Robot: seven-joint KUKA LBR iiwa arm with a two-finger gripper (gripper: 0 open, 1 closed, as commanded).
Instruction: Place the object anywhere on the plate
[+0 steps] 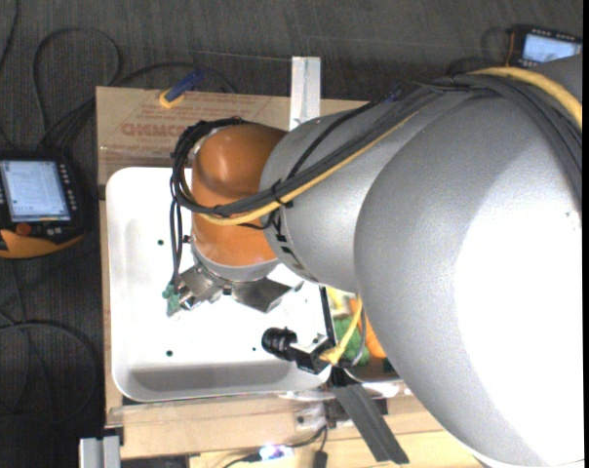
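Seen from above: grey arm [451, 213], reaching in from the right and covering most of the right-hand bin, orange band [231, 198] above the wrist, black and yellow cables looped along it. Beneath, left white bin [138, 261], shallow, with rounded corners, resting on a bench topped by brown cardboard [138, 125] with red print. Gripper [182, 295] lowered over the left bin's middle, its metal body angled toward the left. At its tip, a small green object [170, 295], partly hidden, shape unclear; whether pinched between the fingers or merely lying beside them, impossible to tell. Yellow, orange and green items [353, 334] peeking out under the arm in the right bin. Pendant with lit screen [29, 195] on the floor, far left.
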